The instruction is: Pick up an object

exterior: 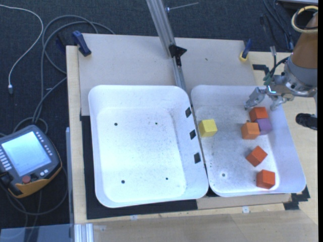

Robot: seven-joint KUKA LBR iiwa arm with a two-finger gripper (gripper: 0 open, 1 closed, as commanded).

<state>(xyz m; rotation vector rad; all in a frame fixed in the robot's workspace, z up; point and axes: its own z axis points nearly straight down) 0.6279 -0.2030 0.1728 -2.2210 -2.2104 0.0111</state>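
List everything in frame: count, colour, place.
bins: 2, white, side by side on the bench
yellow block: 1, right bin, near its left wall
orange blocks: 4, right bin, right side, in a rough column
purple block: 1, right bin, against the upper orange blocks
pendant: 1, grey and orange, floor at left
clamps: 2, blue, bench's back corners
arm: 1, grey with orange band, from right
hand: 1, above the uppermost orange block
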